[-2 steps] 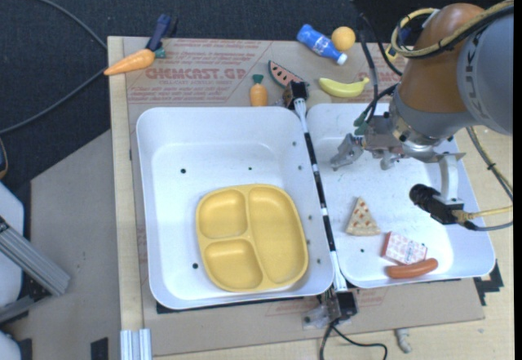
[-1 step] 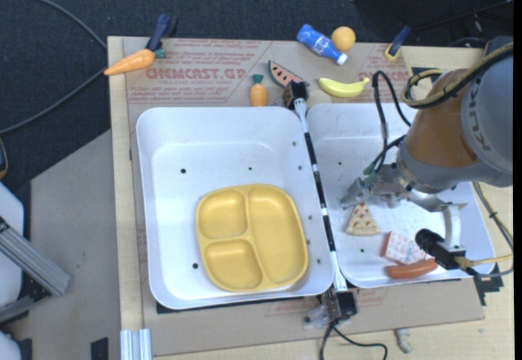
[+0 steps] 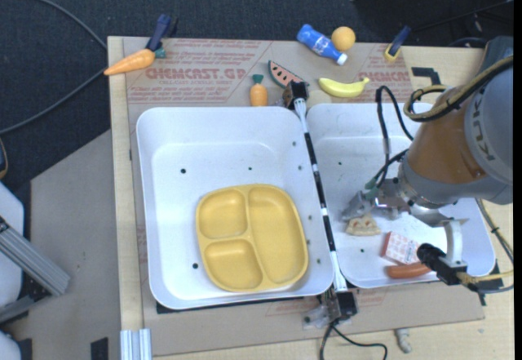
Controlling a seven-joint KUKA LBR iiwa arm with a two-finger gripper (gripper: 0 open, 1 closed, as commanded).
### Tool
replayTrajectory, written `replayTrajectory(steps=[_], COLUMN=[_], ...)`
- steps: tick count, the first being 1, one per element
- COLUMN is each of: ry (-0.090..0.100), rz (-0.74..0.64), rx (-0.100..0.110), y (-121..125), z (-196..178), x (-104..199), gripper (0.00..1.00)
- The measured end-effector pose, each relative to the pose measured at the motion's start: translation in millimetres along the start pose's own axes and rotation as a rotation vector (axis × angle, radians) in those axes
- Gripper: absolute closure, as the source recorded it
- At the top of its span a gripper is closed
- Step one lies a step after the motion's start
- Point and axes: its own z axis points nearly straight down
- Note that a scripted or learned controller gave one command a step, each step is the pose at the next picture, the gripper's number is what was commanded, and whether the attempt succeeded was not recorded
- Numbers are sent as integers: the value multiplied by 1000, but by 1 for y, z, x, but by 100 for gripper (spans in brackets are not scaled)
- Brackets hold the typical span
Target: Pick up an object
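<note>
1. The bench [image 3: 196, 73] bore red lettering, seemingly "CHEMCAST".
2. The gripper [image 3: 360, 205] hung low in the right bin [image 3: 351, 134], just above a tan food piece [image 3: 362, 225]; its opening could not be told.

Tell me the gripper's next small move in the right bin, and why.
Probably lower straight down a little. The gripper sits just above the tan food piece in the right bin, with nothing visibly between its fingers, and that piece is nearer than the pink-and-white packet or the sausage.
</note>
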Motion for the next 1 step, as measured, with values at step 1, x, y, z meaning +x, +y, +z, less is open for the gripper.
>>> replayTrajectory(steps=[1], ry=[0], rz=[0], rx=[0], y=[-12], z=[0], x=[8], gripper=[0])
